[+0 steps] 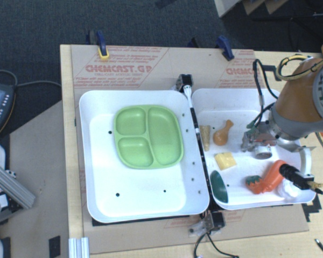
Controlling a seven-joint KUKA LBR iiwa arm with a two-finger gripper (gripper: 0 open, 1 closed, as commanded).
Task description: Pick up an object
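The pincer (pixel 260 147) hangs low inside the right bin (pixel 234 98), near the middle of its floor, with the grey wrist and orange band rising toward the bin's right edge. Whether it is open or closed cannot be told from this slanted view, and nothing can be seen caught in it, so no hold should be claimed.

Judging from that, the step in hand looks like the descent onto a target — the grasp itself not yet proven. Closest to the pincer lie an orange carrot-like toy (pixel 268 179), just toward the bin's near right corner, and a pale yellow block (pixel 225 160) toward the near left. A tan pear-shaped piece (pixel 223 133) sits further toward the bin's left wall, beside a slim beige stick (pixel 205 137), and a dark green object (pixel 218 186) leans in the near left corner.

The next move probably calls for settling squarely over one item — the carrot-like toy seems nearest — then closing and lifting straight up, clear of its neighbours.

In the left bin (pixel 91 144) rests a green divided plate (pixel 149 136), well apart from the arm's work
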